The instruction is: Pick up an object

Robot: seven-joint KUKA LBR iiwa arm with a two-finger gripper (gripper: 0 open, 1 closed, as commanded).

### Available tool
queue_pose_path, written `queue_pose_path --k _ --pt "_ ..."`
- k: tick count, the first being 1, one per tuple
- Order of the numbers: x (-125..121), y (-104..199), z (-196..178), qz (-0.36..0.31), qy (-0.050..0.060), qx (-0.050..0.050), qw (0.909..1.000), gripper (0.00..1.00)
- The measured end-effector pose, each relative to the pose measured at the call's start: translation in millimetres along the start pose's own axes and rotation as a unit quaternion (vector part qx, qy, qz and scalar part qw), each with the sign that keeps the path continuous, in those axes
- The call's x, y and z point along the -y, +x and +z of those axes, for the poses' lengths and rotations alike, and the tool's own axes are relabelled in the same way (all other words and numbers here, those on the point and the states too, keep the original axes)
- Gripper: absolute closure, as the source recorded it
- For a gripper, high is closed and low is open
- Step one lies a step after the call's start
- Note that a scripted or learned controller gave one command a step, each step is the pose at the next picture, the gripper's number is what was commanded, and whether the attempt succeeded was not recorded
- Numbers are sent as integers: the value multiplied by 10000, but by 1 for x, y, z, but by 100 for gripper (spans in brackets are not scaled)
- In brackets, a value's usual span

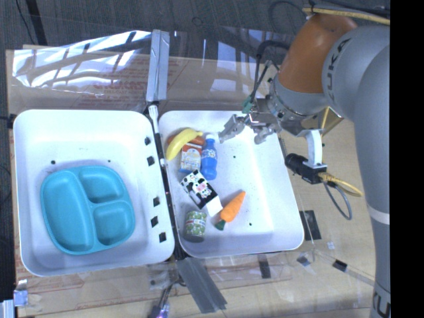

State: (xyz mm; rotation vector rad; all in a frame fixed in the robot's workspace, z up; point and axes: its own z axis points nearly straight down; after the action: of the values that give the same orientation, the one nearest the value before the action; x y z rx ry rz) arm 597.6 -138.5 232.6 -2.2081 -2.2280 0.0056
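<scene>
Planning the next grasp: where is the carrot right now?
The carrot lies in the right bin, toward its front, just right of the black-and-white carton and up-right of the small can.

Teal tray [87, 208], yellow banana [180, 140], orange carrot [232, 207] — black-and-white cow-patterned box [199, 187], blue bottle [209, 159].
</scene>
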Motion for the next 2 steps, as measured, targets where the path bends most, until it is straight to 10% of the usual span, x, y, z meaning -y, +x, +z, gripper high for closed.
queue_pose_path --k 1,2 --pt "-1 16 122 -245 -1 3 9997 0" --pt "-3 15 108 -267 -17 5 9996 100"
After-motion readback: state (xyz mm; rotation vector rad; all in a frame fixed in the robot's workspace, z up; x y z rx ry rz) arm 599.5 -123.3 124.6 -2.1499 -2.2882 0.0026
